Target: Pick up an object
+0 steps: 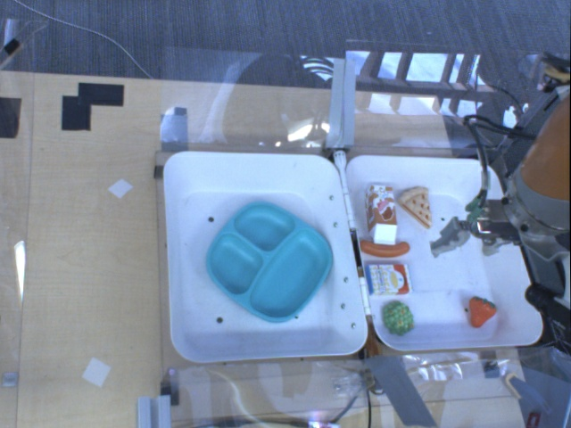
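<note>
The tool [449,237] hangs over the right bin [513,172] with its fingers apart and nothing between them. The objects to pick lie around it. Closest on its left are the sausage [384,249] and the pizza slice [417,207]. Below it sits the strawberry [482,311]. Further left are the small carton [387,279] and the broccoli [398,317]. I think it should choose one free object, center above it, and descend straight. Far left lies the blue plate [269,261].

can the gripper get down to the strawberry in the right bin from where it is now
Probably yes. The strawberry lies alone near the right bin's front corner with bare floor around it, and the gripper hangs just above and left of it.
</note>
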Controlling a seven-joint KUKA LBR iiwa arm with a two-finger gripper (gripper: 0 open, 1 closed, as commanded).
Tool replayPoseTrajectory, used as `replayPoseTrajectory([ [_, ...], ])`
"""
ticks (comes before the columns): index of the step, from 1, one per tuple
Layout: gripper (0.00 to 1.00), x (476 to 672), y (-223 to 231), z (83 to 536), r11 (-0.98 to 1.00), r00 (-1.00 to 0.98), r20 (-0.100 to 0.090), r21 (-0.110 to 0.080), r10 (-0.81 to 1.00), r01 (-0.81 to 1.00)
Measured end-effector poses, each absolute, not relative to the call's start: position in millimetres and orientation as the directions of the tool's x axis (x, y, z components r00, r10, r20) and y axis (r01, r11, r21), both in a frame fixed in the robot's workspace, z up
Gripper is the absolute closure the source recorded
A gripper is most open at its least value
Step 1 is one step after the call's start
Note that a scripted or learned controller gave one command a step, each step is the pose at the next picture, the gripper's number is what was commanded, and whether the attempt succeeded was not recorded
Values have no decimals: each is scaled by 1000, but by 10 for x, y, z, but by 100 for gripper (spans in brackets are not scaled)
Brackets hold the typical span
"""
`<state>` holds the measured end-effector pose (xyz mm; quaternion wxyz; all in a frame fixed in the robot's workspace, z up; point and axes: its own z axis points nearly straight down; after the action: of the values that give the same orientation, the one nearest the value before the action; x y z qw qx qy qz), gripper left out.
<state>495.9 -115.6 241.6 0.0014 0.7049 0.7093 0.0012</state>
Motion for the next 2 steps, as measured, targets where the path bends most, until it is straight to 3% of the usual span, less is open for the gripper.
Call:
replayPoseTrajectory([
  [1, 0, 5467, -943, 1545, -114, 114, 0, 1, 994, 994],
  [2, 0, 5951, -1067, 884, 55, -55, -1, 10, 998, 998],
])
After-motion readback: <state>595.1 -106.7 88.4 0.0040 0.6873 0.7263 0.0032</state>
